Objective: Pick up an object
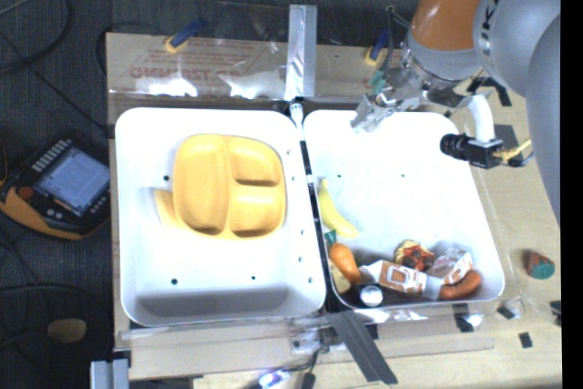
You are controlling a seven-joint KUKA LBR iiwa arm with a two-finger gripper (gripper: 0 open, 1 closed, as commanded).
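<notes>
Nothing is picked up yet, judging by how things lie: the grey two-finger gripper (375, 109) hovers over the far edge of the right shallow white bin (401, 168), and whether it is open or closed cannot be told. Possible targets sit well apart from it, clustered along that bin's near wall: a curved yellow plastic banana (330, 211), an orange carrot-shaped toy (344, 262), and small crumpled packets (414, 267).

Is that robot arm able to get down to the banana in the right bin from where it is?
Probably yes. The banana lies uncovered against the right bin's left wall, apart from the pile; the gripper hangs over the far edge. The wall may crowd the grasp.
</notes>
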